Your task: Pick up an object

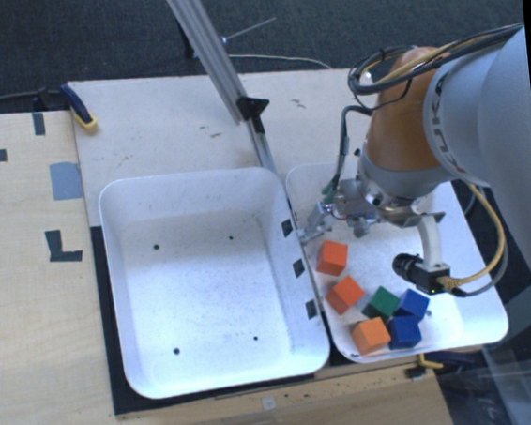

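Orange block (332, 257), uppermost of the cluster in the right bin (476, 326), lies just below the hand (341, 210), poised above it for a pick; the hand's opening cannot be told.

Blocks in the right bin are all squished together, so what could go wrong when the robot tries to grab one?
1. The orange blocks, green block and blue blocks sit bunched together, so the end effector might nudge neighbours or catch two.
2. It hangs near the wall between the right bin and left bin, so it could bump that wall on the way down.
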`<move>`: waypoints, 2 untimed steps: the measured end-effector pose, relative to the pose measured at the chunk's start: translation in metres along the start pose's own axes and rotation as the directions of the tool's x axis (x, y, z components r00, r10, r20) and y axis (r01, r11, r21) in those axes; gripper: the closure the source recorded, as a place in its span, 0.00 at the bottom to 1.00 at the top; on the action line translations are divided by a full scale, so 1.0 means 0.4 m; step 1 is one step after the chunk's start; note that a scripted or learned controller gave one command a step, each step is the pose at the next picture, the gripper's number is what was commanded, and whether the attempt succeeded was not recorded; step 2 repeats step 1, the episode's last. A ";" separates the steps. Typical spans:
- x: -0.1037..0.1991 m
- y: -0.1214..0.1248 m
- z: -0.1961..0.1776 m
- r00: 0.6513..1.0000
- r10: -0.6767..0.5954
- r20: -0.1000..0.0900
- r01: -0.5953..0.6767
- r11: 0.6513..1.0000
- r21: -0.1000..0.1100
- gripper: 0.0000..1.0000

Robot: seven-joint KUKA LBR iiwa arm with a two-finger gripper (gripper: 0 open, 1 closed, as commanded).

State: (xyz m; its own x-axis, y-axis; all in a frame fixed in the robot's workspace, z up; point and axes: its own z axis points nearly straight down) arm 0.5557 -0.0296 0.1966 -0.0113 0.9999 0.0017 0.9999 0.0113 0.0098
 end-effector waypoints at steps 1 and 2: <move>0.050 0.052 -0.034 1.000 0.007 0.001 -0.007 1.000 0.009 0.00; 0.050 0.052 -0.034 1.000 0.007 0.001 -0.007 1.000 0.009 0.00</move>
